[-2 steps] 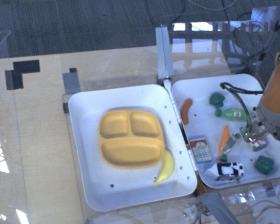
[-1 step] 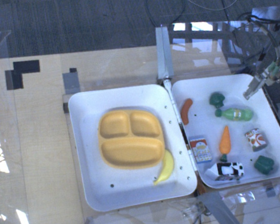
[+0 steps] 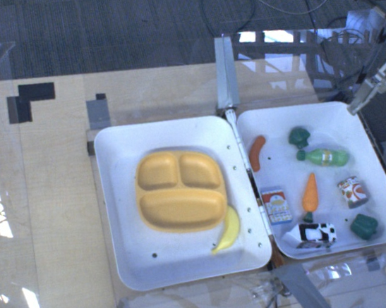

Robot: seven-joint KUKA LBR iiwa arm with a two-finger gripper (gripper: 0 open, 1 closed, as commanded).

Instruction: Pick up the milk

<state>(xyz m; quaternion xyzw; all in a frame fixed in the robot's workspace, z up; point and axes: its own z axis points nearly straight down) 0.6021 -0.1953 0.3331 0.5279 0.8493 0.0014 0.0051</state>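
White bins: two shallow bins side by side on the wooden counter (image 3: 50, 205).
Left bin (image 3: 120, 217): yellow divided plate (image 3: 180, 190) at centre; banana (image 3: 227, 229) touching the plate's 5 o'clock corner.
Right bin (image 3: 381, 173): sausage (image 3: 257, 153) at 10 o'clock; broccoli (image 3: 299, 137) and green bottle (image 3: 327, 158) at 12 o'clock; carrot (image 3: 310, 193) at centre; red-and-white carton (image 3: 276, 205) at 8 o'clock; small can (image 3: 354, 191) at 3 o'clock; dark green block (image 3: 365, 226) at 5 o'clock.
Milk: black-and-white carton (image 3: 318, 233) at 6 o'clock, lying near the front wall.
Hand (image 3: 376, 85): above the right bin's 1 o'clock corner, well apart from the milk; whether it is apart or together, I cannot tell.
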